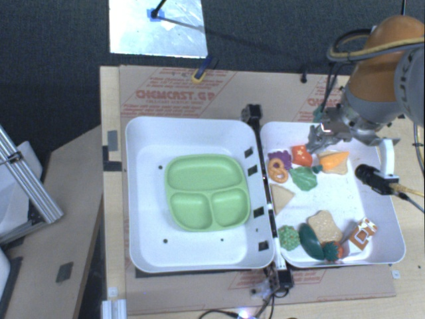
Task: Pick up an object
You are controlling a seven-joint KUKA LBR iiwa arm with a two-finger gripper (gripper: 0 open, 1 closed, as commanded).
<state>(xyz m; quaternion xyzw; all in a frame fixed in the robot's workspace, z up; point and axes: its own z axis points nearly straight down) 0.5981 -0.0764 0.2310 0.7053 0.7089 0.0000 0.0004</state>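
The hand [321, 136] is hovering at twelve o'clock in the right bin [385, 208], just above a red toy [301, 155]; whether it is gripping anything cannot be told. The left bin [143, 178] is holding a green tray [206, 191].

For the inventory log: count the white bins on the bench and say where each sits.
2. The left bin holds a green tray. The right bin holds toy food, with the gripper over its far end. None looks hidden.

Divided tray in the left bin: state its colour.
Light green tray, seen in the camera view.
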